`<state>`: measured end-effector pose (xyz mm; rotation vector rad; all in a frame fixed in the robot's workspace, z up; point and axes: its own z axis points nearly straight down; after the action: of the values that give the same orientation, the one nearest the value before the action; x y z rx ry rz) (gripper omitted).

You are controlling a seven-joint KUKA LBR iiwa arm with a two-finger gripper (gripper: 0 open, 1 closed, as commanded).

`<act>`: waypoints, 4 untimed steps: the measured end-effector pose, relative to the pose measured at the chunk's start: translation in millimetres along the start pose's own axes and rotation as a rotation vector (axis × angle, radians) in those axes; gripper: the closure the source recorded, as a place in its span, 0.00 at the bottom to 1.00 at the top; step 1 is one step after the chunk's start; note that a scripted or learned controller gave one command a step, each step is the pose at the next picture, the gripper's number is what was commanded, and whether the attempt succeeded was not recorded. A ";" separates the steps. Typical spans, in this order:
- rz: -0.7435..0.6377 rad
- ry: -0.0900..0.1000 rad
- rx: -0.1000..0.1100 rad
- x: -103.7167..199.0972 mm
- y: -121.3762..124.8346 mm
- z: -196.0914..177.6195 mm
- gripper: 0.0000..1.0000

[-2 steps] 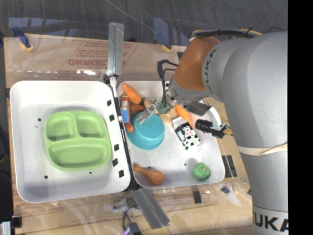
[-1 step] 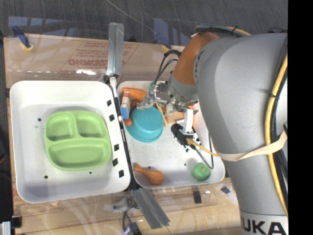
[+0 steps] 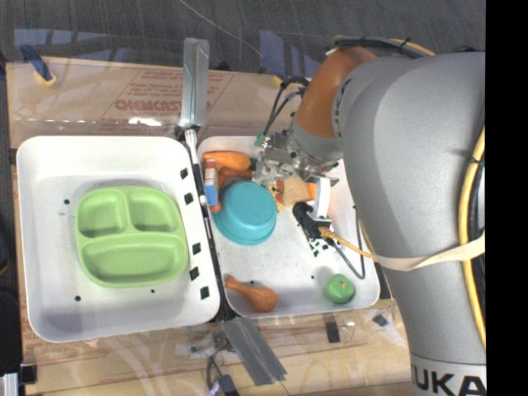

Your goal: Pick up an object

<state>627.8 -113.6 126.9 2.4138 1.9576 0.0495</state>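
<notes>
Hovering low over the right bin (image 3: 363, 291), the pincer (image 3: 285, 170) was seen beside the blue bowl (image 3: 247, 213); its state could not be told. An approach was judged underway, a descent being called for next.

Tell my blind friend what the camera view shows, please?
A big grey robot arm reaches into the right bin, its end effector beside a blue bowl, near a green apple. The left bin holds a green divided plate.
</notes>
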 end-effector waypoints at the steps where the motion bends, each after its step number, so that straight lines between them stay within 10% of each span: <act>1: -0.366 0.000 0.034 -65.8 15.9 28.7 1.00; 2: -0.621 0.017 0.031 -107.0 -69.2 23.8 1.00; 3: -0.440 0.005 0.034 -91.0 -38.5 25.9 1.00; 4: -0.404 0.005 0.034 -45.7 -79.7 -98.7 1.00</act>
<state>536.0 -141.4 221.7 1.9868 2.4212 0.0107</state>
